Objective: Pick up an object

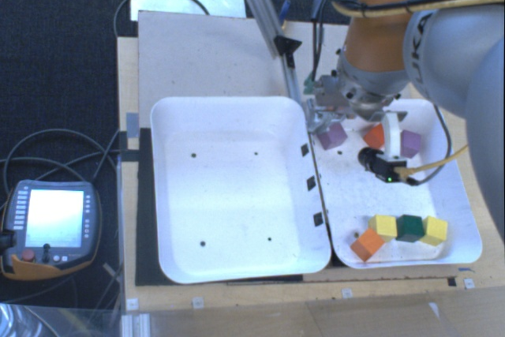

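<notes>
Several small blocks in right bin (pixel 465 237); purple block (pixel 332 135) near left wall, just beside gripper (pixel 322 121). Finger state: cannot tell. Likely light, rigid; best pinched across flat opposite faces.

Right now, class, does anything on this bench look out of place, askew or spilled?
Nothing is spilled or broken. The blocks all lie in the right bin: a purple block near the gripper, and a tidy row of a yellow block, a green block and another yellow block, with an orange block sitting askew beside it.
</notes>
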Robot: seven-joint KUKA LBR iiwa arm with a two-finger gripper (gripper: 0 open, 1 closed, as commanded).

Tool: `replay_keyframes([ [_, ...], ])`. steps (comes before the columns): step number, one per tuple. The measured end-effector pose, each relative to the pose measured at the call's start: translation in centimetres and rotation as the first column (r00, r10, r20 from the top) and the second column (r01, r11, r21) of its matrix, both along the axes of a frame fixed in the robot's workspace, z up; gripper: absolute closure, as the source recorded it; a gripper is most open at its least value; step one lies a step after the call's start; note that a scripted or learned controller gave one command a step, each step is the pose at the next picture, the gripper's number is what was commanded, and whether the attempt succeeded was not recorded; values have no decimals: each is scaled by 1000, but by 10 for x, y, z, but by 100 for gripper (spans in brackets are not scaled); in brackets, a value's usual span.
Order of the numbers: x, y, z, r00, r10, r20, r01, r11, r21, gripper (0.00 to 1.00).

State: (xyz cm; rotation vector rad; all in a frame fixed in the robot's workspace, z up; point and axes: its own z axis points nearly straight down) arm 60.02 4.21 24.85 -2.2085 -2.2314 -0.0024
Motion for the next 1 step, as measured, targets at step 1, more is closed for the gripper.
replay_keyframes([
  [1,3,51,1,1000,0,3,0,1000,0,100],
])
